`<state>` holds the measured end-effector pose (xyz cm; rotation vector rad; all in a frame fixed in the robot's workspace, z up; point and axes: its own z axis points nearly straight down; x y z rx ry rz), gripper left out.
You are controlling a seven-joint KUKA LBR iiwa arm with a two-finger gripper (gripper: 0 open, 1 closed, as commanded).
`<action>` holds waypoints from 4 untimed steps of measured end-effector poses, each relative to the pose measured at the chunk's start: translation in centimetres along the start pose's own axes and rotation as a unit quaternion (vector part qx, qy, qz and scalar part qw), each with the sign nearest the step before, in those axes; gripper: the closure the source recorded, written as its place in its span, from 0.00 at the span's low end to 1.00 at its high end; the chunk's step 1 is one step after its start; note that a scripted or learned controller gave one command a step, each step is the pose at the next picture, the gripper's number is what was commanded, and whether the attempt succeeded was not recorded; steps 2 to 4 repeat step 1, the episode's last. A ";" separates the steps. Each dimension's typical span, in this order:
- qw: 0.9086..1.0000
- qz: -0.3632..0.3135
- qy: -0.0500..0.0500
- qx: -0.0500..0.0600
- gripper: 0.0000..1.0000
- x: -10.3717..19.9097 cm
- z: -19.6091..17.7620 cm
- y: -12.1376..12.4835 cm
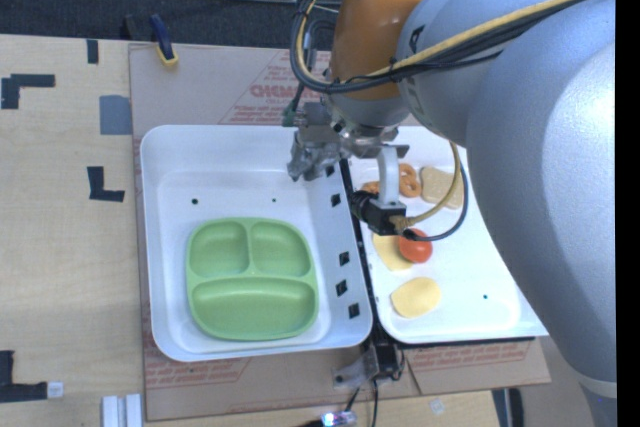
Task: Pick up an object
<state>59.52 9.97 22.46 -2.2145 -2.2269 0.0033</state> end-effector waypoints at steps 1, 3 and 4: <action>1.000 0.001 0.000 0.000 0.00 -0.2 -0.1 0.0; 1.000 0.001 0.000 0.000 0.00 -0.2 -0.1 0.0; 1.000 0.001 0.000 0.000 0.00 -0.2 -0.1 0.0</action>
